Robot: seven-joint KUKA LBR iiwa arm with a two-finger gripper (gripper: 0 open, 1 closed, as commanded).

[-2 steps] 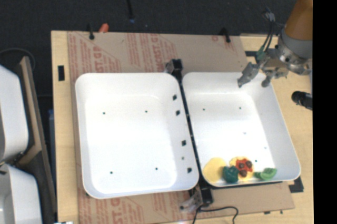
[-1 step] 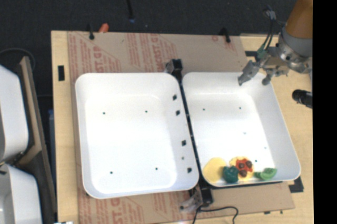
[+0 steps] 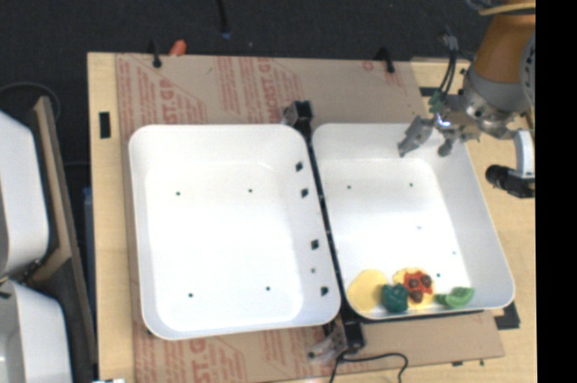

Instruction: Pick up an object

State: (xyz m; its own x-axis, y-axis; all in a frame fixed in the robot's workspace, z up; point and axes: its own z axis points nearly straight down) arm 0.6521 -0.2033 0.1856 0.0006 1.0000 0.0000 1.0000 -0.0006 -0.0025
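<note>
Several small objects lie along the near edge of the right bin (image 3: pixel 460 192): a pale yellow round piece (image 3: pixel 366 289), a dark teal lump (image 3: pixel 394 298), a red and yellow toy (image 3: pixel 415 282) and a green piece (image 3: pixel 458 296). My gripper (image 3: pixel 428 138) hangs over the bin's far right corner, well away from them. Its two fingers stand apart with nothing between them.
The left bin (image 3: pixel 144 192) sits beside the right one, with a black divider clip strip (image 3: pixel 311 201) between them. Both rest on a cardboard sheet (image 3: pixel 216 88) on the wooden bench. White equipment (image 3: pixel 18 192) stands at the far left.
</note>
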